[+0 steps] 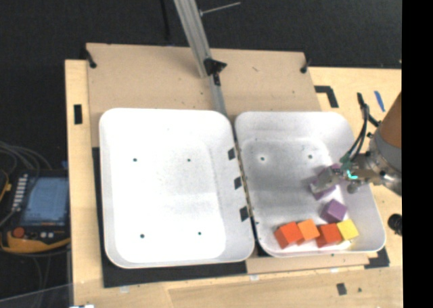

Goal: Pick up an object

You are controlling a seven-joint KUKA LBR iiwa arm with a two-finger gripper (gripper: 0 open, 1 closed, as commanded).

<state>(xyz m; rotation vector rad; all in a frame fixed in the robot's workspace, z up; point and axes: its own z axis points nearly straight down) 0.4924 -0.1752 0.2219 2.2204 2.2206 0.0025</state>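
Note:
In the right bin, several small blocks lie along the front wall: a red-orange one, an orange one, a red one and a yellow one. A purple block sits just behind them. My gripper hangs low over the bin's right half, a little behind the purple block and slightly to its left. The arm's wrist comes in from the right edge.
The left bin lies beside the right one, with a row of dark clips between them. A slanted metal rail runs from the top down to the bins' back edge. A handheld screen device sits off the bench at left.

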